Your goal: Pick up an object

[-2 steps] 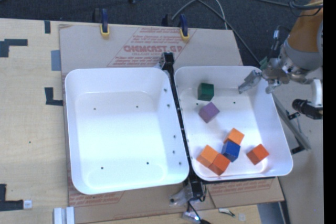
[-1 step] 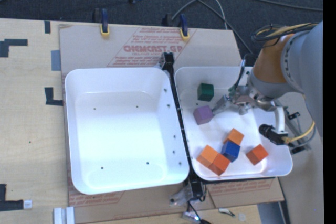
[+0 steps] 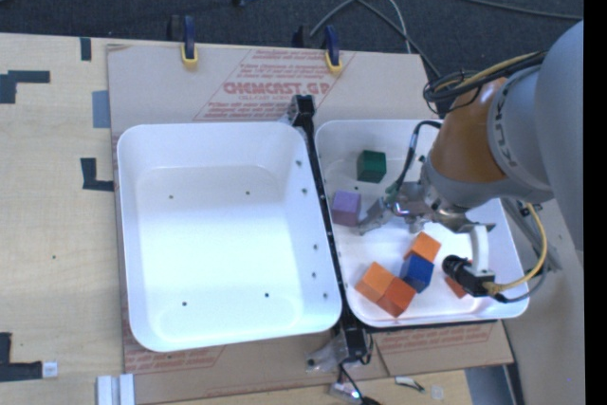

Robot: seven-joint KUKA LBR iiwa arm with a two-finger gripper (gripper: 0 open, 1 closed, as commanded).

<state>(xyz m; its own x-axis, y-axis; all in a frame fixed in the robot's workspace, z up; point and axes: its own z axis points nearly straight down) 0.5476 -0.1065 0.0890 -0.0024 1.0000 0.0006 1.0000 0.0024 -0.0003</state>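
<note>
My claw (image 3: pixel 379 213) hangs low in the right bin (image 3: pixel 493 306), its tips just beside the purple cube (image 3: pixel 346 206); I cannot tell if it grips. Green cube (image 3: pixel 371 165) sits behind; orange blocks (image 3: pixel 384 287) and blue cube (image 3: pixel 416 271) lie nearer.

Red print on the cardboard sheet (image 3: pixel 270 81) under the bins reads "CHEMCAST GP" — smaller lines illegible.

Blocks (image 3: pixel 398 275) all in right bin (image 3: pixel 507 303), gripper (image 3: pixel 379 215) over them; left bin (image 3: pixel 128 232) right alongside.
</note>
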